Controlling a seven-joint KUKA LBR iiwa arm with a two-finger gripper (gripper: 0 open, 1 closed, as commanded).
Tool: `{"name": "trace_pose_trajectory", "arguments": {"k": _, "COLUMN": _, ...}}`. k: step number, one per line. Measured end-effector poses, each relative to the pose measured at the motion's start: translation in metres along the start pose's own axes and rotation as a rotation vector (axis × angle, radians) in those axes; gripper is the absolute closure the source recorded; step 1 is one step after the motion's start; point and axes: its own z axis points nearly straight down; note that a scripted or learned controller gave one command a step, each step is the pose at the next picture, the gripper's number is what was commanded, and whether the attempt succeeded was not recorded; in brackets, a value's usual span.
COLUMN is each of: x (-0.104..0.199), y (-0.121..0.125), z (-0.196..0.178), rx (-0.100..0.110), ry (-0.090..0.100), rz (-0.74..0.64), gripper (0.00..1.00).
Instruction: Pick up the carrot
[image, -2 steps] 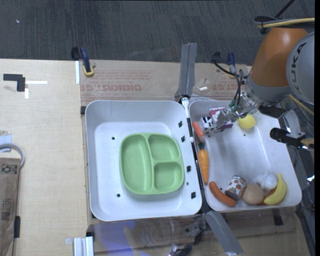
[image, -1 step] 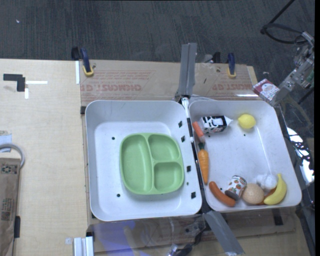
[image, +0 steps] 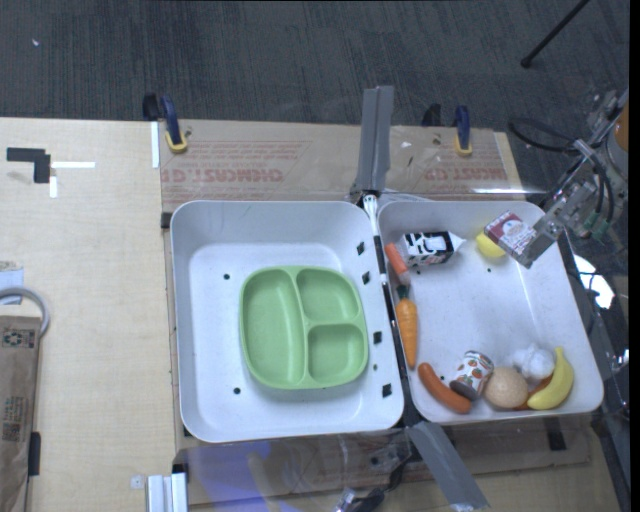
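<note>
We see two white bins side by side on the bench (image: 90, 300); the left bin (image: 200, 330) holds a green divided plate (image: 303, 327); the right bin (image: 560, 310) holds the rest. The carrot (image: 407, 331) lies along that bin's left wall, with a smaller red-orange piece (image: 396, 260) above it and a black-and-white carton (image: 430, 247) just beside that. Along the near edge we find a sausage (image: 444, 388), a small can (image: 472, 373), an egg (image: 506, 388), a white tuft (image: 534, 361) and a banana (image: 555, 381), close together. The gripper (image: 545, 235) hangs over the far right corner, next to a red-and-white packet (image: 512, 235) and a lemon (image: 489, 246), well apart from the carrot.
</note>
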Motion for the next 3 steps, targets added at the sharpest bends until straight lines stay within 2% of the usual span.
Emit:
{"name": "trace_pose_trajectory", "arguments": {"k": 1, "x": -0.044, "y": -0.005, "z": -0.148, "rx": -0.002, "ry": -0.005, "rz": -0.443, "gripper": 1.00}}
{"name": "trace_pose_trajectory", "arguments": {"k": 2, "x": -0.073, "y": 0.000, "z": -0.066, "rx": -0.002, "ry": -0.002, "rz": -0.743, "gripper": 1.00}}
{"name": "trace_pose_trajectory", "arguments": {"k": 3, "x": -0.063, "y": -0.008, "z": -0.029, "rx": -0.003, "ry": -0.003, "rz": -1.040, "gripper": 1.00}}
